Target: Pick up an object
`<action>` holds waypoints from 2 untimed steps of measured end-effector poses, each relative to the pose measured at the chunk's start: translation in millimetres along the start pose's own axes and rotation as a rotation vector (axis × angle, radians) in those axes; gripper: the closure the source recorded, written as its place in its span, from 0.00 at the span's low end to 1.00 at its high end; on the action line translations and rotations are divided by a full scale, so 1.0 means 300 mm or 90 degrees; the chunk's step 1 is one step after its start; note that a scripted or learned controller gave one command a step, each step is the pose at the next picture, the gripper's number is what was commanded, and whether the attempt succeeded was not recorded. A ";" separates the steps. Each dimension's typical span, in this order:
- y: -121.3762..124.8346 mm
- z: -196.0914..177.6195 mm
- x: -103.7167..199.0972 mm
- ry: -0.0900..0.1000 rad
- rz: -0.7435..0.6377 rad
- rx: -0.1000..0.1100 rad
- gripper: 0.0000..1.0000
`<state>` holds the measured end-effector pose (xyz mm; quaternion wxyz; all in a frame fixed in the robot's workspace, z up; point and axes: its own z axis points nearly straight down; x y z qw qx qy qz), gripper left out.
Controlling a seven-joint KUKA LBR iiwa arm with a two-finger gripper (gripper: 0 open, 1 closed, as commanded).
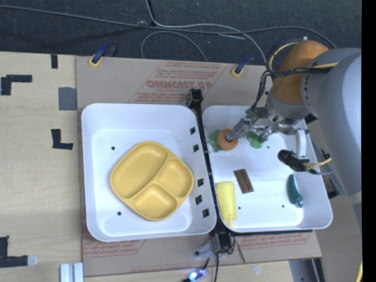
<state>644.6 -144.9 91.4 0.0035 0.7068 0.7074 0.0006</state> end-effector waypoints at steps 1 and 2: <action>0.009 -0.042 0.009 0.002 -0.001 -0.006 1.00; 0.024 -0.218 -0.023 0.002 0.000 0.001 1.00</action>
